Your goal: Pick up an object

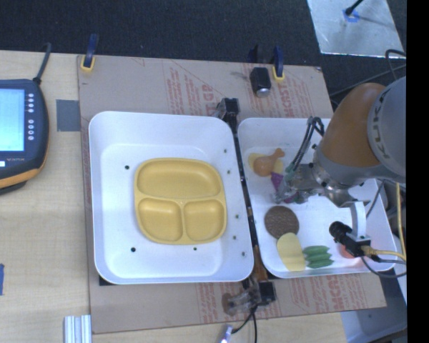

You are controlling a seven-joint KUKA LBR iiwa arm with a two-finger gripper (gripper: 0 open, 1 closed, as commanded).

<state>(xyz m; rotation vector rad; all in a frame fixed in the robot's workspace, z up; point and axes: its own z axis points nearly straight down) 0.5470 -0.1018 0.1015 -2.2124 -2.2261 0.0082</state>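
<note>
Arm enters from the right of the frame; the tool (pixel 294 189) sits low over the right bin (pixel 322 224), at its upper-middle part. Tool state — cannot tell; the wrist and cabling hide it.

Candidates, all in the right bin: a purple piece (pixel 278 185) touching the tool's left side, with a yellow-orange item (pixel 264 163) just above-left of it. The brown disc (pixel 281 221) lies just below the tool, toward the frame's bottom. Lower still, the yellow block (pixel 291 251) with its long axis running up-down in the frame, and the green pod (pixel 317 256) beside it, long axis left-right.

Judgement: the purple piece is nearest — it lies immediately left of the tool, so the pick likely turns on a small leftward offset. Nothing is visibly held.

Left bin (pixel 104 191) carries the yellow tray (pixel 180 199), well apart from the tool.
</note>
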